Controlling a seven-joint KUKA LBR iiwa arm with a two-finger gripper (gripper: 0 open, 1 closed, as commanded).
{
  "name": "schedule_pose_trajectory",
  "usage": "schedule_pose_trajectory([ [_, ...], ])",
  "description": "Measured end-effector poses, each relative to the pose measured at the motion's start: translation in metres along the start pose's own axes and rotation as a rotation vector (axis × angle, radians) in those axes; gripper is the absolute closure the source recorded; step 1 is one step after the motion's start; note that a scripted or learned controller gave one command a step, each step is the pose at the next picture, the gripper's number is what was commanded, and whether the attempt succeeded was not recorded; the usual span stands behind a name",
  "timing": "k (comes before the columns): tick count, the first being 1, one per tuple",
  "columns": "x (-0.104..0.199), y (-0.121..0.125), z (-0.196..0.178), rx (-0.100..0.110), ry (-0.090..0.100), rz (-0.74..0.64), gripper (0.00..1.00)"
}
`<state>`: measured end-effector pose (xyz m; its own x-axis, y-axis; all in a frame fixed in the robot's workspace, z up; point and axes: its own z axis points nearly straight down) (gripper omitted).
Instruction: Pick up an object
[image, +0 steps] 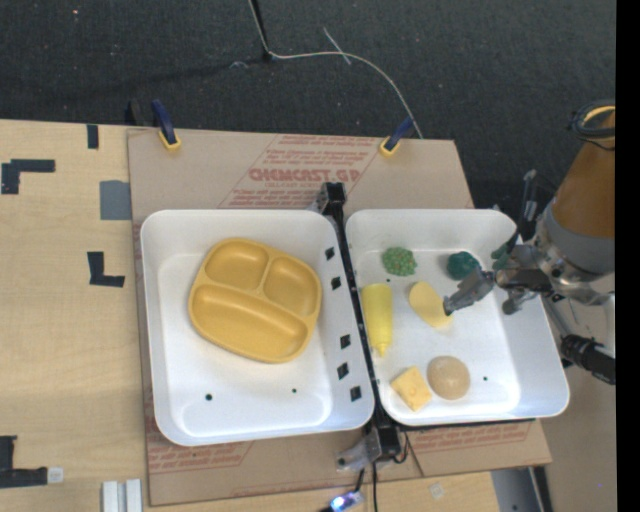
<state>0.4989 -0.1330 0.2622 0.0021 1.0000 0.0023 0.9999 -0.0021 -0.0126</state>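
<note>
At the near edge of the right bin (520, 395) lay a yellow cheese wedge (411, 388) beside a round beige bun (449, 378), with a yellow corn cob (377, 317) along the divider. My pincer (462, 297) reached in from the right, one dark finger touching a pale yellow block (427, 304); whether it was open or closed I could not tell. A green broccoli piece (399, 261) and a dark green lump (462, 264) sat farther back, and a yellow divided plate (255, 298) filled the left bin (160, 330).

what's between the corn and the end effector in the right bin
In the camera view, a pale yellow wedge lies between the corn and the end effector, whose tip reaches right up to the wedge's right edge. The rest of that stretch is bare white bin floor.
</note>
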Motion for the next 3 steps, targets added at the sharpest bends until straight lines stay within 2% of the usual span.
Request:
schedule_pose_trajectory([
  [1, 0.000, 0.002, -0.006, -0.011, -0.002, -0.004, 0.00],
  [2, 0.007, 0.006, 0.056, -0.006, -0.001, -0.003, 0.00],
  [3, -0.001, 0.000, 0.113, -0.005, -0.001, -0.001, 0.00],
])
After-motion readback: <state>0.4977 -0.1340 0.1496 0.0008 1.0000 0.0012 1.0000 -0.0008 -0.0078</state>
